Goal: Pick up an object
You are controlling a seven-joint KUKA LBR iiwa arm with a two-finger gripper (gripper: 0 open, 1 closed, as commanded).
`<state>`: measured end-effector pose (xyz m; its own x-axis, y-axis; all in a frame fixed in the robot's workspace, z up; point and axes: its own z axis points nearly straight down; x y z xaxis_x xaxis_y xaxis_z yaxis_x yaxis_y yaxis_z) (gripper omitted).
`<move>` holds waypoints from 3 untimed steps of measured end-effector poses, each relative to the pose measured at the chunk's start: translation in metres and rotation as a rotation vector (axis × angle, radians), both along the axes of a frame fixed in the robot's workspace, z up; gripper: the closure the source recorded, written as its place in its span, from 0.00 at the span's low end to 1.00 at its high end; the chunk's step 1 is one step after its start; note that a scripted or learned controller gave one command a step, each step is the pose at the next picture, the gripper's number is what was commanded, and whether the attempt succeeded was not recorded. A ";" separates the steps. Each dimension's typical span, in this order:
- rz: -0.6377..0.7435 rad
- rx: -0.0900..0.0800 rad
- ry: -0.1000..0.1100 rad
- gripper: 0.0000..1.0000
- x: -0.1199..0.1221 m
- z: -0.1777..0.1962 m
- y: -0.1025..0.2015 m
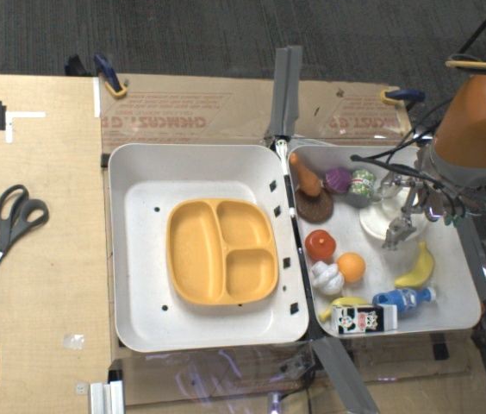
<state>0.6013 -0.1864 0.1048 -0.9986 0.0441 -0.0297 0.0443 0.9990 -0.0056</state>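
The right bin (463,304) holds several small objects. Among them are a yellow banana (417,268), a blue bottle (405,298), a cow-print carton (359,317), an orange (352,266), a red tomato (320,245) and a white lumpy toy (327,275). At its back lie a carrot (308,178), a brown disc (314,205), a purple piece (338,179) and a green-white ball (362,184). My gripper (395,230) hangs low over a white round dish (376,221), just above and left of the banana. Nothing shows between its tips.
The left bin (131,231) holds a yellow divided plate (223,250). Scissors (6,227) lie on the bench at far left. The arm's orange band (477,123) and cables hang over the right bin's back right corner.
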 end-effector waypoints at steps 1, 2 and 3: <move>-0.034 -0.001 -0.002 0.00 -0.104 -0.001 0.010; -0.183 0.010 0.023 0.00 -0.079 -0.012 0.078; -0.089 0.007 0.025 0.00 -0.064 -0.012 0.088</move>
